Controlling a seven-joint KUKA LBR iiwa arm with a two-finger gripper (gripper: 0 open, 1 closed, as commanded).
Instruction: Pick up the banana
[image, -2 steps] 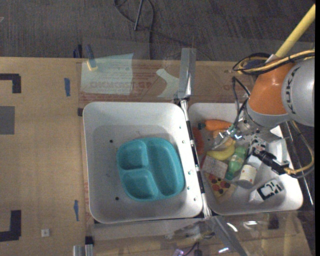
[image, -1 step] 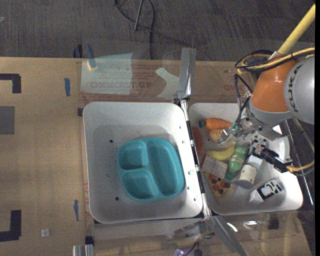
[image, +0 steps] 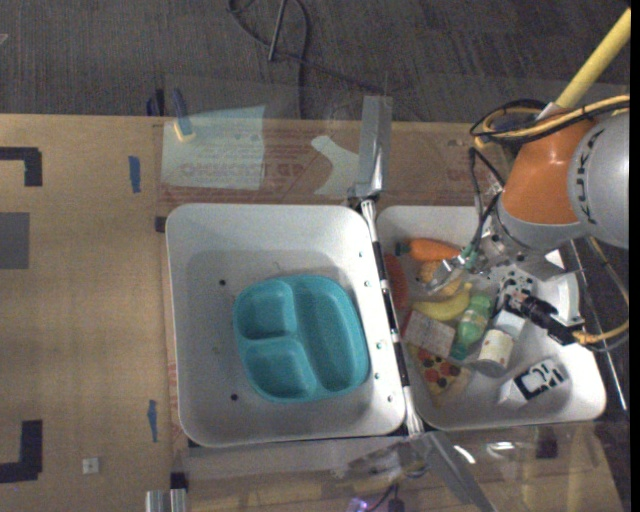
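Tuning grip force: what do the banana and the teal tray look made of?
Banana: likely toy plastic; even yellow, faint sheen, though small and partly covered, so not certain. Teal tray: moulded plastic, matte to satin; uniform colour, rounded compartment walls, soft highlights.

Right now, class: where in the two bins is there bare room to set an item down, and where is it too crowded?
Free: the left bin's floor around the teal tray, widest along its left wall and far edge. Crowded: the right bin, where the banana, carrot, green bottle and white bottle cluster under the gripper.
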